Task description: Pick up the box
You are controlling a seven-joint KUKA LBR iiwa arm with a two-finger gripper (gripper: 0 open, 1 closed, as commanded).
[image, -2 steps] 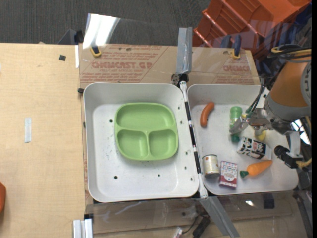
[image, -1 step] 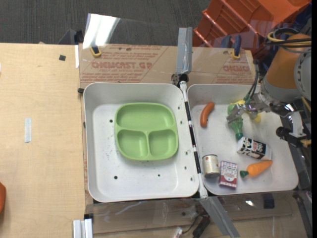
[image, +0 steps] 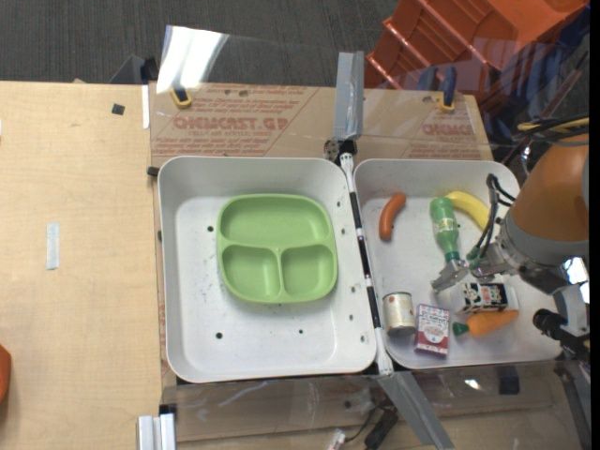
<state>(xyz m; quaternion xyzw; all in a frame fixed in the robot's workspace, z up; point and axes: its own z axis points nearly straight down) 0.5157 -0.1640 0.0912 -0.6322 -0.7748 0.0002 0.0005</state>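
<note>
Gripper (image: pixel 466 272) low over right bin (image: pixel 412 181), fingers spread apart, nothing between them. Green bottle (image: pixel 444 226) just far side; black-and-white carton (image: pixel 487 295) and carrot (image: pixel 489 322) just near side. Arm (image: pixel 553 209) enters from right, orange band above wrist. Box (image: pixel 432 330), red, lies at bin's near edge, beside can (image: pixel 399 310), apart from gripper.

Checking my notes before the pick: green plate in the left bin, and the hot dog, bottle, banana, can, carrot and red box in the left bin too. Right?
Not quite. The camera view shows the plate in the left bin, but the hot dog, bottle, banana, can, carrot and red box lie in the right bin.
</note>
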